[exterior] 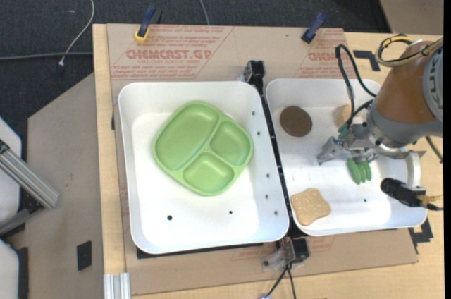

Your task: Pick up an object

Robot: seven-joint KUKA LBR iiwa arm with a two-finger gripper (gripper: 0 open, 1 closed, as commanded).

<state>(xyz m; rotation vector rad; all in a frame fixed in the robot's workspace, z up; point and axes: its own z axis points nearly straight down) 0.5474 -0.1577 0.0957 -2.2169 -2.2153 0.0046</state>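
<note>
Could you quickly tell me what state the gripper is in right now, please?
Gripper: low over the right bin, with a green object right at its tip; open, shut or holding cannot be told from this view.

Smooth, glossy white plastic bins (pixel 141 220), matt green plastic plate (pixel 203 147), rough tan bread slice (pixel 310 206), matt brown patty (pixel 296 120), printed cardboard over the table (pixel 176 51), dull grey metal hand (pixel 347 149)

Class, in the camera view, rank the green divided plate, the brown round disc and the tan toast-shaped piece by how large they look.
1. Green divided plate, by far the largest.
2 and 3. Brown round disc and tan toast-shaped piece look about alike; no clear ranking.
</note>
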